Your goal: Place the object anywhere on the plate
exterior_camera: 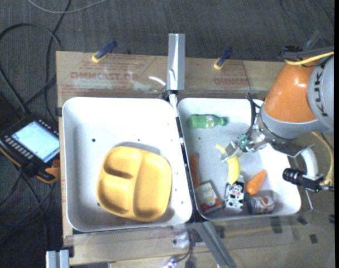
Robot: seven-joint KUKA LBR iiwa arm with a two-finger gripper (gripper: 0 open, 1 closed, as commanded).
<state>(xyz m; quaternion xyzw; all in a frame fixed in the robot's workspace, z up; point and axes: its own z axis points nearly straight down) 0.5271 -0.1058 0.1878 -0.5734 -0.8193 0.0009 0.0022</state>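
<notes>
Gripper [235,148] metal fingers apart, nothing between, tips just above curved yellow banana [232,168]. Glossy yellow divided plate [135,183] well left; smooth green bottle [207,121] up-left, tapered orange carrot [256,182] down-right.

Yellow plate [135,184], green bottle [207,121], orange carrot [256,181], white bins [80,116].

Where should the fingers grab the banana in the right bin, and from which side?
Probably at the middle of the banana, coming straight down from above with the fingers closing across its narrow width. It lies flat, running lengthwise toward the bin's front edge. Its lower end sits close to the small black-and-white carton, while the midsection has open floor on both sides.
</notes>
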